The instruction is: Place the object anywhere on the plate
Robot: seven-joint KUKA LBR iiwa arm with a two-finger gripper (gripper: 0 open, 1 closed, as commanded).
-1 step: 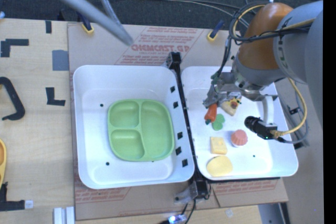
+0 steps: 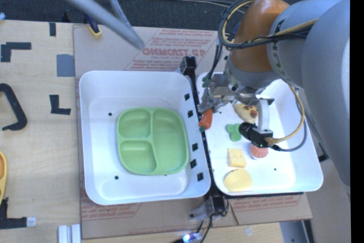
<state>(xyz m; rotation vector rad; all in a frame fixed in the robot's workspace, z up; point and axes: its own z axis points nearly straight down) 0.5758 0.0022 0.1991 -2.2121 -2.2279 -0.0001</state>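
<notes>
A light green divided plate (image 2: 152, 140) lies in the left white bin (image 2: 96, 94). My gripper (image 2: 207, 108) hangs over the wall between the two bins, at the right bin's left edge. A small orange carrot-like object (image 2: 205, 119) sits between its fingertips, lifted off the bin floor, and the gripper is shut on it. The object is just right of the plate's right rim, apart from it.
The right bin (image 2: 301, 173) holds a green piece (image 2: 233, 132), a yellow block (image 2: 236, 157), a round yellow piece (image 2: 238, 180), a red-and-white item (image 2: 259, 151) and a yellowish item (image 2: 248, 113) partly under the arm. Black clips line the divider (image 2: 196, 148).
</notes>
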